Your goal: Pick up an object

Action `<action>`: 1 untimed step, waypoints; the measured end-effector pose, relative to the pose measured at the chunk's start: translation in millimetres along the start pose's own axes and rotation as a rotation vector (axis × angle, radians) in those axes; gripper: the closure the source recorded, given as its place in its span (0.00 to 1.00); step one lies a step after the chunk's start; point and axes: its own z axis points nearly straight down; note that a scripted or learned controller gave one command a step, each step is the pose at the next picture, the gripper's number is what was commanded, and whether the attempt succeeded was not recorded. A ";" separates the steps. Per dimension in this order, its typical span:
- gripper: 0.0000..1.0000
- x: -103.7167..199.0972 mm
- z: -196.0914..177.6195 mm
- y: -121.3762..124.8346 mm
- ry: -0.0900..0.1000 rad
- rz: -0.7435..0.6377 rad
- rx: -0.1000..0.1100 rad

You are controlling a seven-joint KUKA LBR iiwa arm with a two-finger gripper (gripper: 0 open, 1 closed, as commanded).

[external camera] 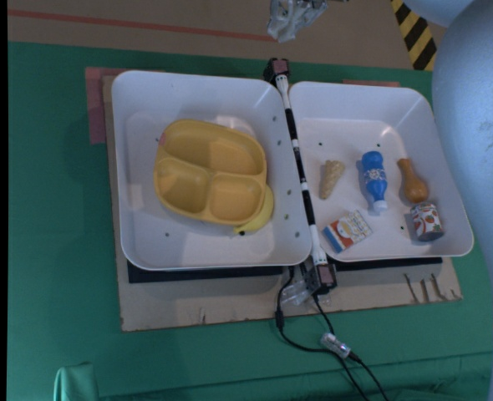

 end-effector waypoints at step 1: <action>1.00 55.6 -29.7 -0.2 0.001 0.000 -0.001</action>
